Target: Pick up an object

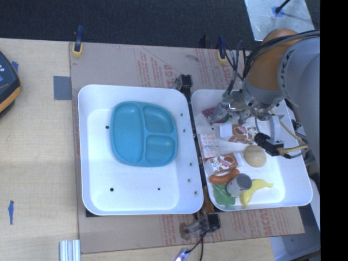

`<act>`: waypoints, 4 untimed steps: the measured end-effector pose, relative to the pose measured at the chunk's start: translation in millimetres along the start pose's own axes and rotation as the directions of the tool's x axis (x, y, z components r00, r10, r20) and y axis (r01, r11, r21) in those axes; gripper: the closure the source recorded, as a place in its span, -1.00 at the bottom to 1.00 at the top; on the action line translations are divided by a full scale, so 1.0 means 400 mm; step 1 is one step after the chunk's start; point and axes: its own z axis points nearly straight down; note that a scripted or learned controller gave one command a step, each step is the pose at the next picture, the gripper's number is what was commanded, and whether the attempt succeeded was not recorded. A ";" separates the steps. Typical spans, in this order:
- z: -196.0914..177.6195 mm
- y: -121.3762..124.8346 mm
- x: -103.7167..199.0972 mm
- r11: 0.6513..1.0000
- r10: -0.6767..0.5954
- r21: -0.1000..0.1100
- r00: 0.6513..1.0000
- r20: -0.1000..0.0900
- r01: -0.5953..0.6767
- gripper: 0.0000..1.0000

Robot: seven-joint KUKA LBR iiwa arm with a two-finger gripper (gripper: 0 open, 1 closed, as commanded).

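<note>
The right bin [296, 196] holds a pile of small things: a beige round roll [254, 156], a yellow banana [254, 189], a grey can [238, 183], a red sausage [224, 175], a green leafy piece [222, 195], a white and red packet [209, 144] and a brown and white packet [243, 133]. My gripper [227, 111] hangs low over the far left part of this bin, just beyond the packets. A dark reddish item [209, 112] lies beside it. The arm's wrist hides what is right under it.
The left bin [95, 194] holds a blue divided plate [144, 133]. The grey arm with its orange band [272, 64] covers the right bin's far right corner. Cables and a black part [272, 144] trail over the bin's right side.
</note>
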 end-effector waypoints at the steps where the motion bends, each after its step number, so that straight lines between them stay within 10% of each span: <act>1: 0.015 0.031 0.018 1.000 -0.002 -0.003 1.000 0.000 0.002 -1.00; 4: 0.014 0.038 -0.002 1.000 0.001 -0.006 1.000 0.000 -0.001 -1.00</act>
